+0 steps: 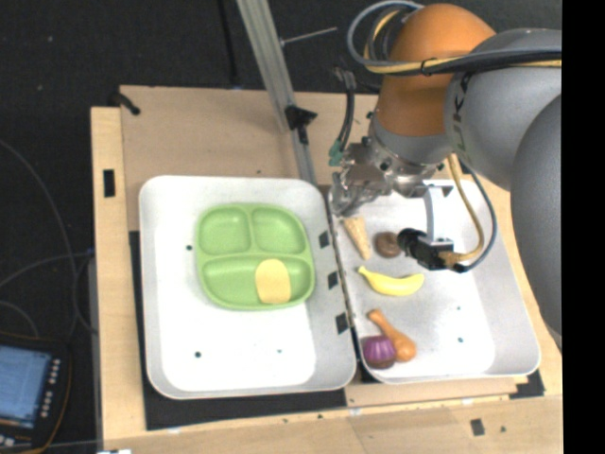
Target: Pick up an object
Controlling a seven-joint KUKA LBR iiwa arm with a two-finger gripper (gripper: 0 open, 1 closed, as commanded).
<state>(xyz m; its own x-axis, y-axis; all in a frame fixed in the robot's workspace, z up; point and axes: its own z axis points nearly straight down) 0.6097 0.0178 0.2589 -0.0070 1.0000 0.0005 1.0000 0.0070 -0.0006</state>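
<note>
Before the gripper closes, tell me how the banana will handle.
The banana looks like a smooth toy, so probably light, stiff and somewhat slippery. Its curved shape lies flat in the right bin, so it would likely spin or slide rather than roll.

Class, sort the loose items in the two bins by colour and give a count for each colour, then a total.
Yellow: 2, the yellow block and banana
Green: 1, divided plate
Tan: 1, cone
Brown: 1, round piece
Purple: 1, onion
Orange: 1, carrot
Total: 7
</note>
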